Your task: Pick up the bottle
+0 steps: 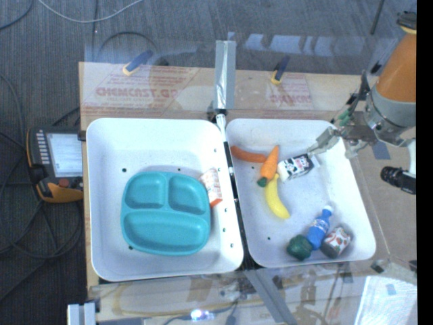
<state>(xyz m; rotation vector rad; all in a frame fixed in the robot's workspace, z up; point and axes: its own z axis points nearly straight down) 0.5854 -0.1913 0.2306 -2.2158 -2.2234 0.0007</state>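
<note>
A small white bottle with a black label [295, 166] lies on its side in the upper middle of the right bin [358, 202], just right of the carrot. A blue bottle with a white cap [318, 228] lies near that bin's front right corner. My gripper [320, 143] reaches in from the right over the bin's upper right part. Its tip is right next to the upper right end of the white bottle, and I cannot tell whether it touches it. The blue bottle lies well below the gripper.
An orange carrot [270, 162], a yellow banana [275, 201] and a long orange piece [247, 154] lie left of the white bottle. A dark green object [299, 247] and a can [336, 241] flank the blue bottle. The left bin [101, 181] holds a teal divided plate [164, 212] and a small packet [212, 183].
</note>
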